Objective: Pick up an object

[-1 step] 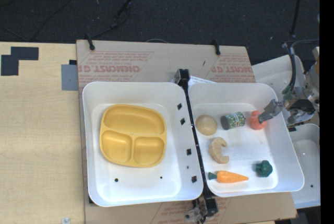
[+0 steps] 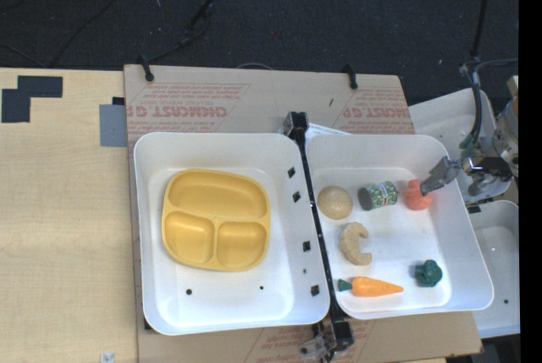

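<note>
Red and rounded, the toy fruit [image 2: 416, 195] lies against the right wall of the right bin [image 2: 474, 255], with the gripper [image 2: 439, 174] touching or just over its upper right side; whether the gripper is released or clenched cannot be told. A miss is judged likely, since the fruit could be nudged along the wall toward the green can [image 2: 378, 195] just to its left.

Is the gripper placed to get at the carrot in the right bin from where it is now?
Probably yes. The carrot lies apart from its neighbours near the bin's front edge, and nothing stands between it and the gripper.
</note>
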`<state>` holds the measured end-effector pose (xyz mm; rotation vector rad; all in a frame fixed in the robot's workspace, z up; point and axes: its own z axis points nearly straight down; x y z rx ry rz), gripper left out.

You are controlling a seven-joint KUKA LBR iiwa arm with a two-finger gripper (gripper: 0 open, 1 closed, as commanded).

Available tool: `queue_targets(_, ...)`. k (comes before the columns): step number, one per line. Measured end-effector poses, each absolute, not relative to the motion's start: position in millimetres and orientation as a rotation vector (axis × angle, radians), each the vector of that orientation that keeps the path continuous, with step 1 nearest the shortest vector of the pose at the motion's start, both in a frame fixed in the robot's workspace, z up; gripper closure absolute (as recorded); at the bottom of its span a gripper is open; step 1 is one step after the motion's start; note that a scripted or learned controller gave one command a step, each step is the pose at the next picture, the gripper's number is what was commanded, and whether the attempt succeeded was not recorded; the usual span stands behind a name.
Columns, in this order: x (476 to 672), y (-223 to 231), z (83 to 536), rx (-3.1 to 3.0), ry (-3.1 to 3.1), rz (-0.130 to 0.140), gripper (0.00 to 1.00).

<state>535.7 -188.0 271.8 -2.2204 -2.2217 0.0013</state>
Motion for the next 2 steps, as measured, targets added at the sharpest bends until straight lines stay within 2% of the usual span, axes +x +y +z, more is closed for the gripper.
queue_targets(2,530.9,-186,143,-2.217,-2.216,0.005,0.0)
